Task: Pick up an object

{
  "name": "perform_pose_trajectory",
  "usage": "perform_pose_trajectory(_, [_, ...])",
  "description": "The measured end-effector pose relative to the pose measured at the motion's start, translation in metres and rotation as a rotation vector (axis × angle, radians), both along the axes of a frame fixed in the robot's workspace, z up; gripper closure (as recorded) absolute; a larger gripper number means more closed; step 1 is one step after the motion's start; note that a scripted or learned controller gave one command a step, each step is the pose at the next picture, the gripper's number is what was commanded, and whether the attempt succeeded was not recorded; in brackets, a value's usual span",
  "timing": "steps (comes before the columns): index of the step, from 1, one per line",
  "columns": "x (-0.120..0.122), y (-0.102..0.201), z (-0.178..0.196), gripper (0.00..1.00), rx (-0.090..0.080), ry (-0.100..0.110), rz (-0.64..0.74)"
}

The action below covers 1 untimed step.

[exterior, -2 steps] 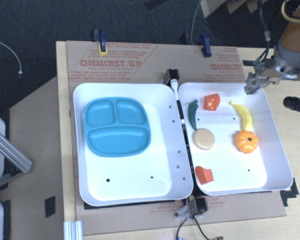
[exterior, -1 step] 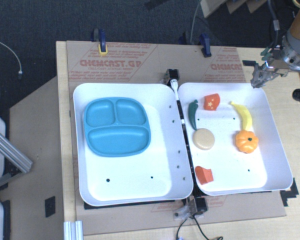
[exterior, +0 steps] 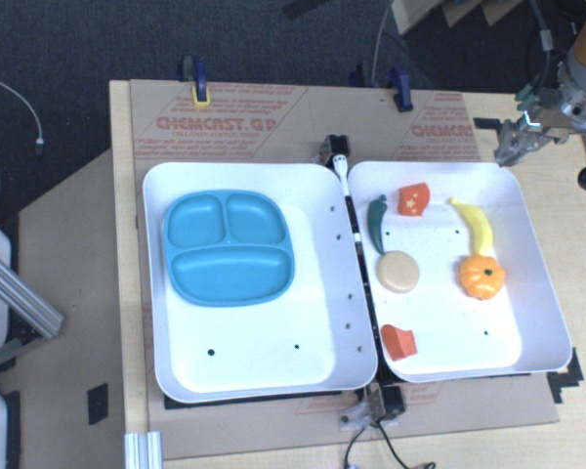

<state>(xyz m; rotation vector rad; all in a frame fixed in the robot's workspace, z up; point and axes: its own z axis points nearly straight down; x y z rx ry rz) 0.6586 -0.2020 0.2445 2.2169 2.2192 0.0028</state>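
The right bin (exterior: 527, 350) holds several small objects. A green pepper (exterior: 376, 223) lies near its left wall, with a red piece (exterior: 414, 199) beside it. A yellow banana (exterior: 474, 225) lies above an orange fruit (exterior: 481, 277) on the right side. A beige round disc (exterior: 398, 271) sits in the middle and a red-orange block (exterior: 398, 341) at the front left. My gripper (exterior: 516, 147) hangs over the bin's far right corner, just past the rim, apart from every object.
The left bin (exterior: 313, 360) holds a blue divided plate (exterior: 230, 247). Two blue clamps (exterior: 200, 78) (exterior: 401, 86) grip the board's far edge. A metal rail (exterior: 15, 291) stands off the bench at the left.
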Motion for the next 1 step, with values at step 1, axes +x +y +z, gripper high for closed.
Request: perform_pose_trajectory(1, [-0.0002, 0.0476, 0.0035, 1.0, 0.004, 0.005, 0.004])
